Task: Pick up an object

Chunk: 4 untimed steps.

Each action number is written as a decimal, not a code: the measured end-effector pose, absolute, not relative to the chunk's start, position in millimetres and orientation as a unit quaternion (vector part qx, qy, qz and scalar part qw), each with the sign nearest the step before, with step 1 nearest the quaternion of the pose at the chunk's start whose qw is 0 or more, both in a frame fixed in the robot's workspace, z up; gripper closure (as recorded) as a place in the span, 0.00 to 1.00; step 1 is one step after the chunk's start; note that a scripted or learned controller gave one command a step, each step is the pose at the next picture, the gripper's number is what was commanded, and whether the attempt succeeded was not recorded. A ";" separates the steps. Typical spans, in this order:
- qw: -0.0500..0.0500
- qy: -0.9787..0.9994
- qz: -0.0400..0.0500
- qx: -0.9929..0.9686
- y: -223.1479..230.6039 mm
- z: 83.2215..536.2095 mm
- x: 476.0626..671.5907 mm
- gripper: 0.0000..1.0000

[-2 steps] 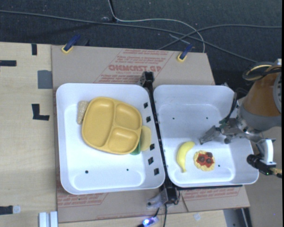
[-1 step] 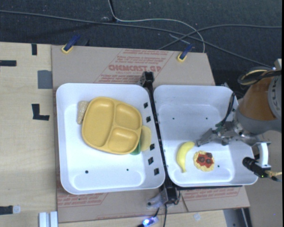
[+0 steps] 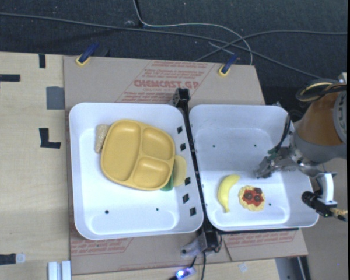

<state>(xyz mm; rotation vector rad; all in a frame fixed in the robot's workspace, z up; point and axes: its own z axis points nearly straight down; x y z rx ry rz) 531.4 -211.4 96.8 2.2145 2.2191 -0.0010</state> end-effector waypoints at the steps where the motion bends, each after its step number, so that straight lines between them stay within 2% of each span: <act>1: 0.001 0.707 0.000 0.707 -215.7 139.9 529.7 1.00; 3: 0.002 0.708 0.001 0.706 -208.1 240.6 538.6 1.00; 4: -0.001 0.709 0.000 0.705 -156.6 246.8 530.5 1.00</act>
